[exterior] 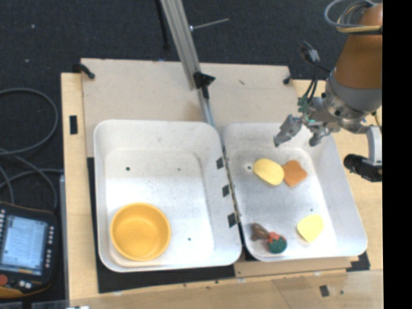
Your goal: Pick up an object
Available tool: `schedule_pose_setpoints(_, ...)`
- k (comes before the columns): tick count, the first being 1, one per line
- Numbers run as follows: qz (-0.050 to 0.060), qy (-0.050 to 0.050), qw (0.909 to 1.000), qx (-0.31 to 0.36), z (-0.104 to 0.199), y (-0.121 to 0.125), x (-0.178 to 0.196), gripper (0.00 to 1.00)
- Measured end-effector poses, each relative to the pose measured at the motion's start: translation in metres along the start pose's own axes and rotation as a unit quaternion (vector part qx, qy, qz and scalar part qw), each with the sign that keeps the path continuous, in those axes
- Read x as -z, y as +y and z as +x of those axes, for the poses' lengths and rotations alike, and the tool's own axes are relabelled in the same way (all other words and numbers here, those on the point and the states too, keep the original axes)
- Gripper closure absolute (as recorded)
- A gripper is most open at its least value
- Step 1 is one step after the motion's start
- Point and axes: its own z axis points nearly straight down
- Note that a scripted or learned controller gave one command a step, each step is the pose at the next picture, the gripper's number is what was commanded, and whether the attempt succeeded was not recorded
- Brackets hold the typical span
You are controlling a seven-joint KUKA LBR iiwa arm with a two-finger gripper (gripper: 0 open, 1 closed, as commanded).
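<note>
The end effector (301, 132) is hovering open and empty over the right bin (344, 192), at 1 o'clock from the yellow piece (268, 172). That piece is lying touching an orange block (295, 173); a descent between them risks nudging both aside and closing on nothing.

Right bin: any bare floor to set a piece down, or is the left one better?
The left white bin has more room: bare everywhere but its near-left corner, where the round yellow bowl sits. The right white bin is tighter. Its middle is bare, between the pale yellow oval with the orange block and the near-edge yellow wedge and brown-green toy.
</note>
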Motion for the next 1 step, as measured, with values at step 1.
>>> schedule_pose_setpoints(1,0.0,0.0,1.0,0.0,0.0,0.0,0.0,0.0)
